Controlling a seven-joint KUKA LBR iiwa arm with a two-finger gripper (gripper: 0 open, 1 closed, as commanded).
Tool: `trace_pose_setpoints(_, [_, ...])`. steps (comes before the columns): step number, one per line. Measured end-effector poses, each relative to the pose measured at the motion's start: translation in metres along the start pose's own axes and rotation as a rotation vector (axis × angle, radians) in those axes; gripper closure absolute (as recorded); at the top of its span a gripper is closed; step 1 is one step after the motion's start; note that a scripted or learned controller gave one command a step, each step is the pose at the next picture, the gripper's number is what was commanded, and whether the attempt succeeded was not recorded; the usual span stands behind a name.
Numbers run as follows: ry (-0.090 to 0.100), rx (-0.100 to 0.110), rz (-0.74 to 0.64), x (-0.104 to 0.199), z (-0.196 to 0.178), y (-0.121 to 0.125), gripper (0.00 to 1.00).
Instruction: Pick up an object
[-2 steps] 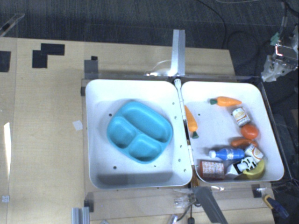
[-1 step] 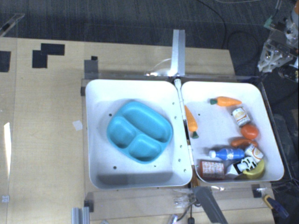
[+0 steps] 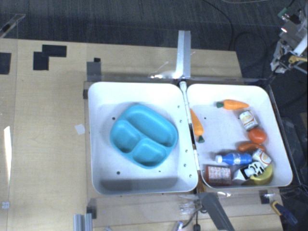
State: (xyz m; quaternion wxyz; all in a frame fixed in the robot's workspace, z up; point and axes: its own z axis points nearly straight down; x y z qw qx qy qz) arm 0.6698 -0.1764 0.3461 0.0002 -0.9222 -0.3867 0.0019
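1. I see the bench (image 3: 48, 143) carrying two white bins side by side, the left bin (image 3: 98, 129) and the right bin (image 3: 274, 124), touching along the middle divider.
2. A blue divided plate (image 3: 143, 134) lies tilted in the left bin.
3. The arm's end (image 3: 291, 47) sits at the top right corner, beyond the right bin; I cannot tell how the claw stands.
4. In the right bin, a blue bottle (image 3: 235, 158) lies near the front, beside a red packet (image 3: 219, 174).
5. One carrot (image 3: 233, 105) lies near the back; another carrot (image 3: 196, 125) leans at the divider.
6. A small can (image 3: 247, 120) and a tomato (image 3: 257, 136) sit between them.
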Motion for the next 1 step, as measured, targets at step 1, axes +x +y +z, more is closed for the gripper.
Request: trace_pose_setpoints(1, [0.000,0.000,0.208,-0.0114,-0.0158,-0.0026,1.00])
